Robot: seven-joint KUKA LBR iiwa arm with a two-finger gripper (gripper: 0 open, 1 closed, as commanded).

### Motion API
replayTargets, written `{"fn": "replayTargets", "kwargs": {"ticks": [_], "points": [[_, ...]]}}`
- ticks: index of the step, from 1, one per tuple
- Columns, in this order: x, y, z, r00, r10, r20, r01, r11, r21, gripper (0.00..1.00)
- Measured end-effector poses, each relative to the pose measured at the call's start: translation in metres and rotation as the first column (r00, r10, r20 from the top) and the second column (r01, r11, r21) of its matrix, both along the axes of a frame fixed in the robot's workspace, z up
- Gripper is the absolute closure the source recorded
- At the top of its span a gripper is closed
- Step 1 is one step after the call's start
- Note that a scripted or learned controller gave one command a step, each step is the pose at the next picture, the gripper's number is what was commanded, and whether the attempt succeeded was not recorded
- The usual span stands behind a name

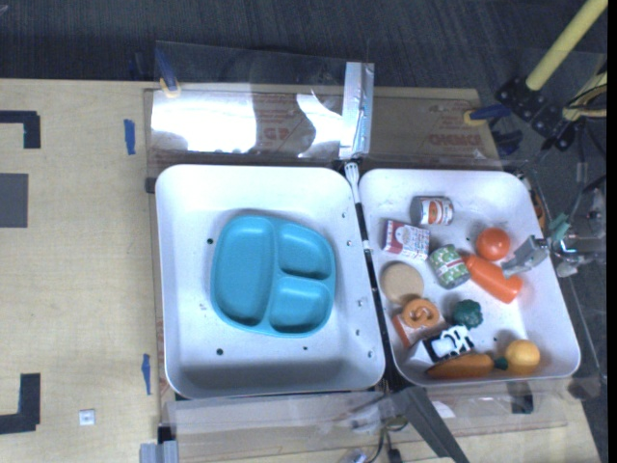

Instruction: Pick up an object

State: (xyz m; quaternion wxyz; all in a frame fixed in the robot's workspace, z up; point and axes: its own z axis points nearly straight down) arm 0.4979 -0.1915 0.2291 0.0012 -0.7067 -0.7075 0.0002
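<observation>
The right white bin (554,321) holds several toy foods. A small can (432,210) lies at the back, with a red and white carton (407,239) in front of it. A green patterned ball (448,265), a red tomato (493,243) and an orange wedge (495,281) sit mid-bin. A tan disc (402,280), an orange doughnut (420,312) and a green broccoli piece (468,311) lie lower. Along the front are a black and white toy (450,341), a carrot (461,365) and a yellow lemon (522,355).
The left white bin (183,258) holds a blue divided plate (275,273). A grey metal piece (528,253) pokes over the right bin's right rim beside the orange wedge. Clear plastic and cardboard stand behind the bins. A yellow pole (574,29) and cables are at the top right.
</observation>
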Motion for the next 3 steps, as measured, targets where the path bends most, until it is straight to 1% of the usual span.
{"fn": "replayTargets", "kwargs": {"ticks": [1, 2, 3], "points": [[0.035, 0.000, -0.142, 0.993, 0.120, 0.008, -0.120, 0.993, -0.005, 0.00], [0.036, -0.001, -0.131, 0.993, 0.118, 0.013, -0.117, 0.993, -0.007, 1.00], [0.031, 0.090, -0.021, 0.987, 0.158, 0.009, -0.158, 0.988, -0.002, 1.00]]}}
